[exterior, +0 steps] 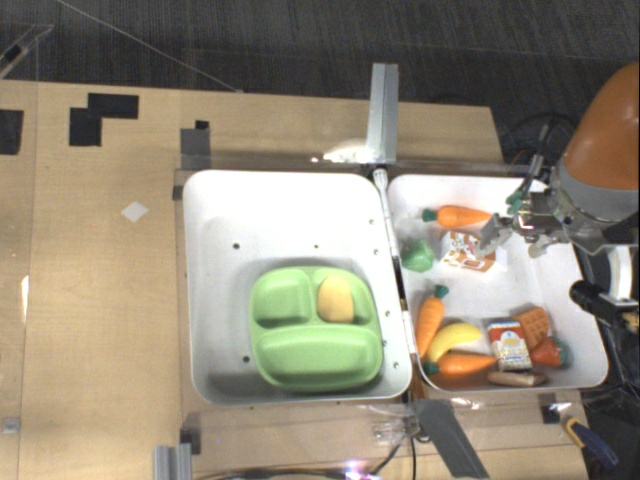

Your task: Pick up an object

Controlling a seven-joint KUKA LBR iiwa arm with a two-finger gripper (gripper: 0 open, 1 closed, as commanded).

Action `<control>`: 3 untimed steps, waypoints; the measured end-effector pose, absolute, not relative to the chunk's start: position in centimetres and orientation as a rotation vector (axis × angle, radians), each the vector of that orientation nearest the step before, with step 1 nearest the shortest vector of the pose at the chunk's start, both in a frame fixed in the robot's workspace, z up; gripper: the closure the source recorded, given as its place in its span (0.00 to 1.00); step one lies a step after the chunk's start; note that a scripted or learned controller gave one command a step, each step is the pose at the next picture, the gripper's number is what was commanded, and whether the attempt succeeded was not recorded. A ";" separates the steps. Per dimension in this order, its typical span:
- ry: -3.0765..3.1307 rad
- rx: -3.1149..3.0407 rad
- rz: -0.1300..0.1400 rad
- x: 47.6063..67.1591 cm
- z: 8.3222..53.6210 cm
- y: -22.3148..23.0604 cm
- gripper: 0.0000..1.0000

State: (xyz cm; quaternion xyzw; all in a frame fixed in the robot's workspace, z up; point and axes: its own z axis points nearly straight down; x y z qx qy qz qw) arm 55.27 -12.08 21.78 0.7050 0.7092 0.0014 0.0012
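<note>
My gripper [514, 239] hangs over the upper part of the right bin [590, 298], open, with nothing between its fingers. Just left of it lies a white and orange packet [468, 253], and an orange carrot [456, 215] lies behind that. A small green toy [418, 258] rests by the bin's left wall. Toward the front lie a second carrot [430, 320], a yellow banana [452, 338], a third carrot [462, 364], a small printed box [509, 346], a waffle-like orange piece [535, 323], a red item [548, 352] and a brown stick [515, 377].
The left bin [230, 228] holds a green divided plate [300, 353] with a yellow round fruit [336, 298] in its upper right compartment. A metal post [383, 113] stands behind the wall between the bins. The grey and orange arm [605, 158] reaches in at the right.
</note>
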 end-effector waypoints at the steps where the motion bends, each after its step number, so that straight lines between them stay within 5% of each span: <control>1: 2.140 2.273 0.021 58.5 12.2 -8.7 0.00; 2: 2.100 2.330 0.007 60.8 16.4 -10.8 0.00; 3: 2.045 2.373 0.013 63.8 9.0 -8.9 0.00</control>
